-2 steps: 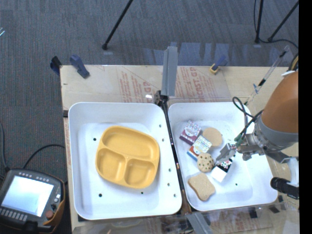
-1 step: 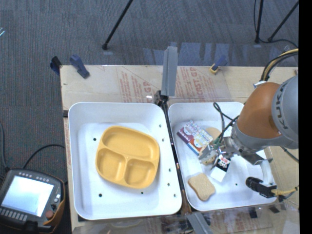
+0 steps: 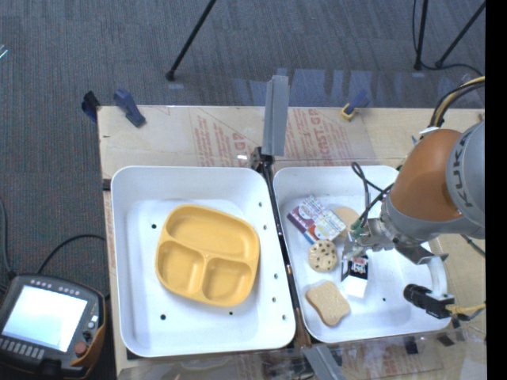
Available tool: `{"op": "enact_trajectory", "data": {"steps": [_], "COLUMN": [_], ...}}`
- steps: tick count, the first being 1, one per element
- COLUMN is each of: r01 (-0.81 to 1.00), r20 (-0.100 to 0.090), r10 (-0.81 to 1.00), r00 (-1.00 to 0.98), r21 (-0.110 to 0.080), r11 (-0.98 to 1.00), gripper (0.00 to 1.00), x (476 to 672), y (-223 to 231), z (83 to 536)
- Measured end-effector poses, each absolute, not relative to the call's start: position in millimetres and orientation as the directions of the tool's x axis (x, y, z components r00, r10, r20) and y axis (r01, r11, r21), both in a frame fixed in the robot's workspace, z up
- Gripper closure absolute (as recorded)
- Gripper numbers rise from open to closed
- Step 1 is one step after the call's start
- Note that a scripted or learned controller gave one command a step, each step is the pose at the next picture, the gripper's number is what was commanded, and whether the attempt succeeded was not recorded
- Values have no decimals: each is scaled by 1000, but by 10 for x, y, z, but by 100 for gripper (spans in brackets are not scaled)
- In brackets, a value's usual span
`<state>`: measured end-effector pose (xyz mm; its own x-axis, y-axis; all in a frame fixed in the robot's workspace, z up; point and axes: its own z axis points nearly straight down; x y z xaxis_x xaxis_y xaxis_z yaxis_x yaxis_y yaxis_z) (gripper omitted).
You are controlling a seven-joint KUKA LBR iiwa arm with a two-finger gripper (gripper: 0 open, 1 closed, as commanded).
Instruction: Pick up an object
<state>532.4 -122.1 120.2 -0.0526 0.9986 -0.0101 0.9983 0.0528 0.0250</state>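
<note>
- Currently at the reach-in step: arm (image 3: 444, 184) low over the right bin (image 3: 372, 323), fingers (image 3: 356, 261) down among the items there.
- Fingers' spread impossible to tell from this slant; nothing clearly seen between them.
- Just beside the tip: a small black-and-white packet (image 3: 356, 274), seemingly touching or under it.
- Close by to the left: a speckled round cookie (image 3: 322, 255), a colourful wrapped packet (image 3: 315, 218), and a toast-shaped slice (image 3: 328, 302) nearer the front rim.
- Over in the left bin (image 3: 135, 212): a yellow divided plate (image 3: 207, 253), well apart.
- Next, likely: settle squarely on the packet, close, lift straight up without nudging neighbours.
</note>
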Motion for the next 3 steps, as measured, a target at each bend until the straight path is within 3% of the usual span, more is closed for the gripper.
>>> {"op": "enact_trajectory", "data": {"steps": [1, 2, 3], "r01": [962, 916, 755], "r20": [0, 5, 12], "r10": [962, 916, 755], "r00": [274, 401, 656], "r21": [-5, 17, 24], "r11": [-274, -401, -656], "gripper": [100, 100, 100], "x": [4925, 5237, 5582], "y": [-896, -1113, -1037], "z": [1556, 1105, 1039]}}
